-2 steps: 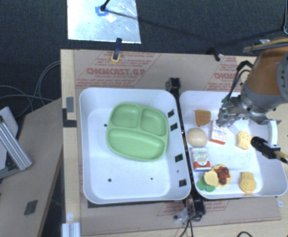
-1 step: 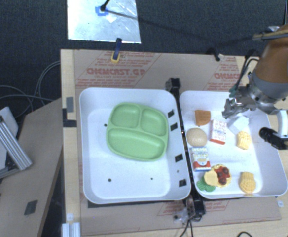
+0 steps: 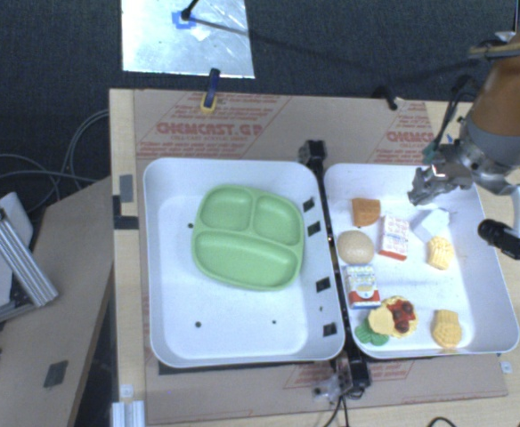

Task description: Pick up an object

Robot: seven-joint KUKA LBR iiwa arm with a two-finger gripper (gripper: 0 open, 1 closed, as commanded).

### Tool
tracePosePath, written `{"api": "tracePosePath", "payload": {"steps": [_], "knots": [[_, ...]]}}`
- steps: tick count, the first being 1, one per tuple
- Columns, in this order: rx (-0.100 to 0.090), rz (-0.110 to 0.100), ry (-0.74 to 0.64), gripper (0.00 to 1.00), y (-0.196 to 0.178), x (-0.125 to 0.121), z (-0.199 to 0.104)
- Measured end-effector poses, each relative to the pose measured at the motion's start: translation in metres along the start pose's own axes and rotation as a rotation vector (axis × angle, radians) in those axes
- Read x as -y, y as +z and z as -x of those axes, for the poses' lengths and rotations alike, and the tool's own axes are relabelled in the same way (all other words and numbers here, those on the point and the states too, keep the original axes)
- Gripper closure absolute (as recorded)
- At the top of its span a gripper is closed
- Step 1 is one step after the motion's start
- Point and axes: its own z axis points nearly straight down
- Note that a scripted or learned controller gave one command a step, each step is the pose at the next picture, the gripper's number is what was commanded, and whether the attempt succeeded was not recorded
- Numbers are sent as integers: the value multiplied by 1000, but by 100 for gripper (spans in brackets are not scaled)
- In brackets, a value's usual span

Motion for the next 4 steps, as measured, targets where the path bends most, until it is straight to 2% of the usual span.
{"api": "tracePosePath", "payload": {"steps": [2,3,4], "knots": [[-2,-3,-5,100,-5,-7,-99],[-2,-2,-5,100,8,-27,-153],[-2,-2,-3,100,11,-38,-189]]}}
